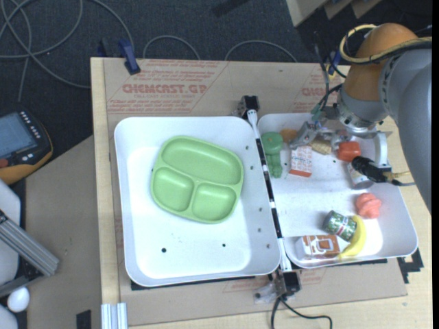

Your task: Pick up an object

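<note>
The gripper (322, 130) hangs low in the right bin (405, 218), its grip state impossible to tell, near a small packet (300, 162); a green divided plate (197, 179) fills the left bin (137, 238).

Setting: a robotics lab, as I read it from my station. Evidence: grey arm (405, 81) with orange band over a bench topped with printed cardboard (171, 88); two white bins (137, 184) clamped side by side; loose cables (62, 19) on dark carpet; a handheld control pendant (20, 139) at left.
</note>
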Tool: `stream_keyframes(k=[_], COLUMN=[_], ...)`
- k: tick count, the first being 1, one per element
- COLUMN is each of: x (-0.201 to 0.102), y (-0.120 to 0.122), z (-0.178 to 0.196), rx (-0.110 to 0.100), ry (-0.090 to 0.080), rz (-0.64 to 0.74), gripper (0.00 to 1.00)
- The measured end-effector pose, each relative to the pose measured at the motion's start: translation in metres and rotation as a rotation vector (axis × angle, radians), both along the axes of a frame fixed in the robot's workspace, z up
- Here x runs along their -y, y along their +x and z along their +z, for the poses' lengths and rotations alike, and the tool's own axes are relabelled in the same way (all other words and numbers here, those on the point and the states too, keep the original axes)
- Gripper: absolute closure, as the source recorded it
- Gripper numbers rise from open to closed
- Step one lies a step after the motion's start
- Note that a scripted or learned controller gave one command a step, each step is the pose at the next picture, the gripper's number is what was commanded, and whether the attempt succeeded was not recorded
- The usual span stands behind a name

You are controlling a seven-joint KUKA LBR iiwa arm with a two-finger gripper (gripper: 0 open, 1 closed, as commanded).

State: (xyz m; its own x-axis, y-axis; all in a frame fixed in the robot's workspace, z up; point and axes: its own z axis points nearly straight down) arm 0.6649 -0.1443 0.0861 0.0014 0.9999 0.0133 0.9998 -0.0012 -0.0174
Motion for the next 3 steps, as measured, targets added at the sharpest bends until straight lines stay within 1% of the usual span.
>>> stream_keyframes(k=[2, 3], x=[0.023, 0.026], y=[0.001, 0.001], z=[-0.001, -0.001], rx=[-0.005, -0.004], ry=[0.014, 0.014], rz=[0.005, 0.006], gripper=[0.0, 0.0])
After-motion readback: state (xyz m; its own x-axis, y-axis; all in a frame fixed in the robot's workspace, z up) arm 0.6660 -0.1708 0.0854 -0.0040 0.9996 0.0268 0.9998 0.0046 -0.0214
